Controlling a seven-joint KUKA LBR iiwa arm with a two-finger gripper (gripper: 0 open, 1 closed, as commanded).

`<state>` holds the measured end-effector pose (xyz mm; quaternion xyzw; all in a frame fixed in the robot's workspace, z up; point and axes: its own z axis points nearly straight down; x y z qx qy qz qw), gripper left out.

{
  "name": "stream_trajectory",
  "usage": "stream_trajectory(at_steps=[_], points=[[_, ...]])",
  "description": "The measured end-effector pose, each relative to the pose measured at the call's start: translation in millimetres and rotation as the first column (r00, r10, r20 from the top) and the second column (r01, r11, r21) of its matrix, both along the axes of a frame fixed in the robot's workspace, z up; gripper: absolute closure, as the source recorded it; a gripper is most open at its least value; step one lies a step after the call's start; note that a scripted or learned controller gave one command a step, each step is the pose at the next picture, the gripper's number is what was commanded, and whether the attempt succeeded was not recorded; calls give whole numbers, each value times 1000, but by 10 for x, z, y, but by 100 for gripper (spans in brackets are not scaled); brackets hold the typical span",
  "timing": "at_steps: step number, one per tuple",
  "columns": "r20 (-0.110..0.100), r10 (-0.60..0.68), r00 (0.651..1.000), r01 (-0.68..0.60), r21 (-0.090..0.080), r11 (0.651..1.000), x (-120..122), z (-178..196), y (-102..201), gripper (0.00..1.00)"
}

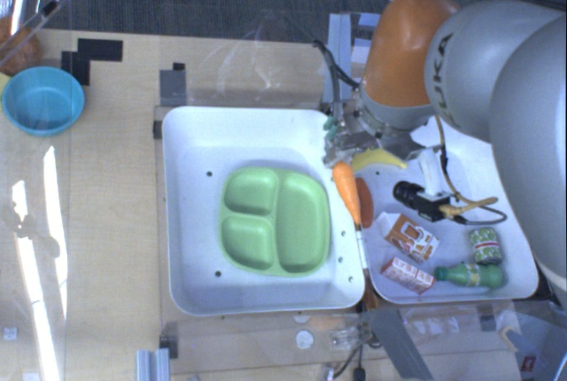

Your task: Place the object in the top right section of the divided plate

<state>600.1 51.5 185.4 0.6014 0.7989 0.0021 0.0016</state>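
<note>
Bench with two white bins point(182, 220): nearest you, green plate point(275, 220) in the left bin; beyond, carrot point(346, 190) on the divider under the gripper point(341, 140) — you cannot tell its finger state — bowl point(42, 100) farthest.

The grey arm point(505, 78) is seen entering from the right of the camera view, its large rounded link filling the upper right corner. An orange band point(407, 42) is shown above the wrist, with dark cables looped over and beside it. The wrist is directed downward and to the left. The pincer point(341, 140) is presented at the lower end of the wrist, low over the worktop; its tip is small and partly blurred.
</note>
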Motion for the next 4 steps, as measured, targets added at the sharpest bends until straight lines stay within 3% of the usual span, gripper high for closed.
stream_trajectory(at_steps=[1, 2, 3, 4], points=[[4, 172, 985, -172, 0, 985, -93, -749, 640, 100], [1, 172, 985, -172, -1, 985, -96, -745, 633, 0], [11, 172, 985, -172, 1, 985, -68, -619, 641, 100], [12, 171, 985, -171, -1, 985, -64, -614, 629, 0]])
